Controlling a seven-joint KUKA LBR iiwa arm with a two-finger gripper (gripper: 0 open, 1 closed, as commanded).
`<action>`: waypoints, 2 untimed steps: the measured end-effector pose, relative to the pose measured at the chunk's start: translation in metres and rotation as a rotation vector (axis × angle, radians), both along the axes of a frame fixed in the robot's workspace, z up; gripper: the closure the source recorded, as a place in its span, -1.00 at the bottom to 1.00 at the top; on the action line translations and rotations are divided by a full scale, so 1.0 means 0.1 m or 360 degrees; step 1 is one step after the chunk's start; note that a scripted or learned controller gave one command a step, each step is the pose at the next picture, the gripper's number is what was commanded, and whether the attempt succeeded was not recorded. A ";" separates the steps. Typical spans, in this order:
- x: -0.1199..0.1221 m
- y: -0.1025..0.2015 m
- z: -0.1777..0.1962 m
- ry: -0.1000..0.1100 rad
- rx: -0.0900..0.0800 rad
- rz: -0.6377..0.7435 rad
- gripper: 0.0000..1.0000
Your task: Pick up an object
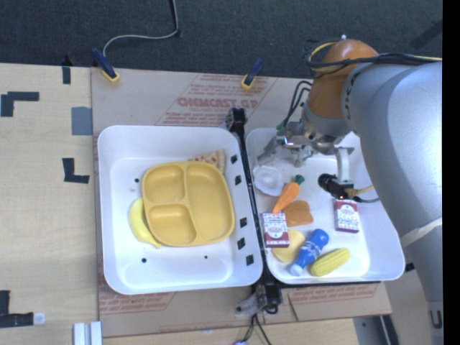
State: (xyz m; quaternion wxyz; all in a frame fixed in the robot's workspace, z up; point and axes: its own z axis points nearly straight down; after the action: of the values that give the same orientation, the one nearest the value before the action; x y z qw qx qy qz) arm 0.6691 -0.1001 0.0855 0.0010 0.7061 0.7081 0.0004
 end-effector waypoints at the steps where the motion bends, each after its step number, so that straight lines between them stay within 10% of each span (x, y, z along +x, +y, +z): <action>1: -0.22 0.05 0.01 -0.0001 -0.0005 -0.0005 -1.00; 2: -0.22 0.05 0.10 0.0000 -0.0004 -0.0003 1.00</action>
State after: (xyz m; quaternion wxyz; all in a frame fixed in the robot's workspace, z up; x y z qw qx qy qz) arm 0.6473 -0.0950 0.0957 0.0019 0.7068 0.7074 -0.0004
